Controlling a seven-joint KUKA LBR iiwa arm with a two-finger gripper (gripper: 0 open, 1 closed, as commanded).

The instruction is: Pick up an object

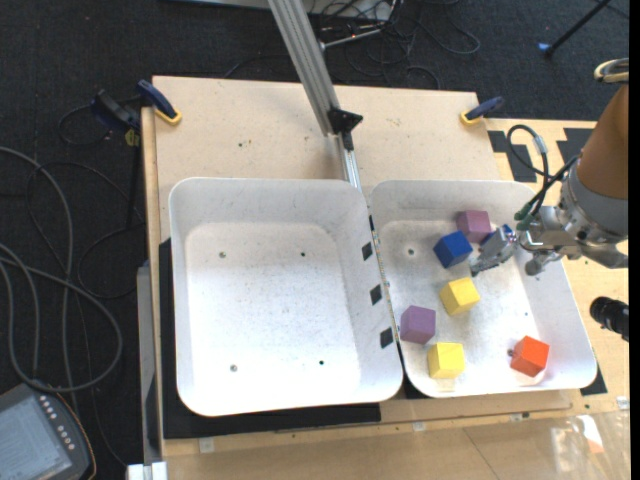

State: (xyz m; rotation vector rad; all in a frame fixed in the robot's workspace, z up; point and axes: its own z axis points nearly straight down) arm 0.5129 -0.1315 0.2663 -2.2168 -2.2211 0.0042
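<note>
The right bin [560, 298] holds several cubes: a blue one [452, 249], a pink-purple one [473, 224] just behind it, a yellow one [460, 295], a purple one [418, 323], a second yellow one [446, 359] near the front wall and an orange one [530, 355] at the front right. My gripper [514, 257] hangs over the right bin's far right part, just right of the blue and pink-purple cubes. It is open, its fingers spread apart with nothing between them.
The left bin [190, 268] lies beside the right one, sharing a middle wall. A slanted metal bar [305, 53] reaches down to the bins' back edge. Clamps sit at the bench's back corners [160, 103].
</note>
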